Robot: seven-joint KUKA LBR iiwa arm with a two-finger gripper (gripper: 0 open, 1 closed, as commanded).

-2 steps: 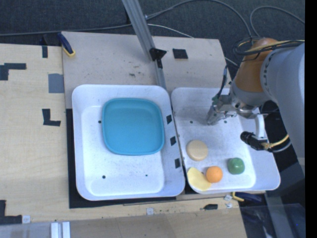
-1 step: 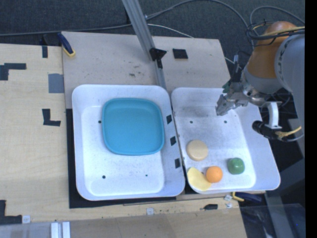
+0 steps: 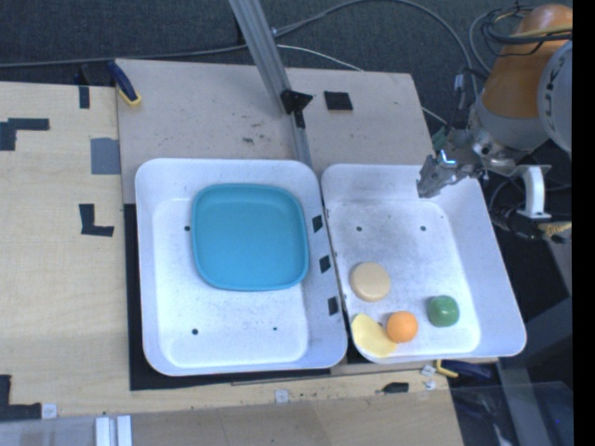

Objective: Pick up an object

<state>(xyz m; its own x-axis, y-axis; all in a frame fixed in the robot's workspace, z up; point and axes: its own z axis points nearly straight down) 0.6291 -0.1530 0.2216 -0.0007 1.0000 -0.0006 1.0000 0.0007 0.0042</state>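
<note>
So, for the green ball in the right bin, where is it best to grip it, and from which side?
Grip the green ball across its middle, coming straight down from above. It is round and stands apart from the orange ball, but the right bin wall is close on its right, so set the fingers along that wall.

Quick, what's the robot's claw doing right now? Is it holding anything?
End effector: over the right bin's far edge; open or shut cannot be told, and nothing shows between it.
</note>
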